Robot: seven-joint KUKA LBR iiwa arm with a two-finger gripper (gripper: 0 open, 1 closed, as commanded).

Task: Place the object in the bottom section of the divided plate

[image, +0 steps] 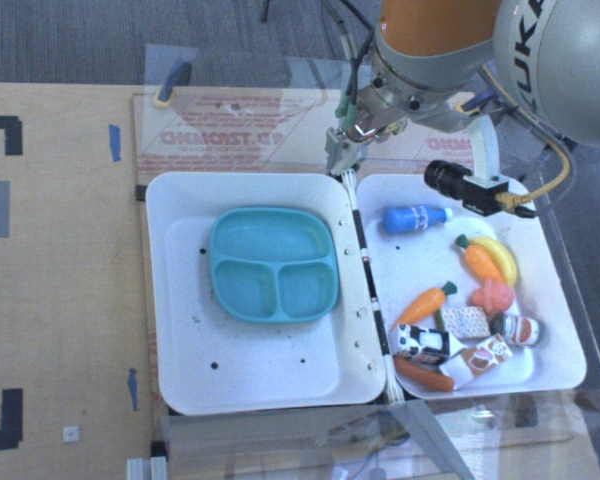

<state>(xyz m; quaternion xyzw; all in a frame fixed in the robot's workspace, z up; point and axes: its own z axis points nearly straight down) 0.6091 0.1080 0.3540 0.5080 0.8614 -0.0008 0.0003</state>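
Gripper (348, 148) sits at approx 12 o'clock of the bench, above the seam between the two bins, near their far rims. Cannot tell its opening state; nothing visible in its hold.

Task thing not specified; candidates all lie in right bin (550, 268). Nearest is blue bottle (415, 218), at approx 4 o'clock from gripper and near it, long axis running roughly 3–9 o'clock, white cap toward 3. Rest are well apart from gripper, toward 5 o'clock: banana (498, 258) and carrot (477, 263) side by side, second carrot (423, 306) angled, pink item (492, 296), plus small packs and a red item clustered at bin's near edge, several touching. Too small to ID individually.

Divided plate (275, 265), teal, lies in left bin (180, 298), approx 7 o'clock from gripper. One large section on far side, two smaller on near side. All sections bare.

Judgement: pick not yet made. Next move likely runs right-and-down to an object, then across the seam to the plate's near side.
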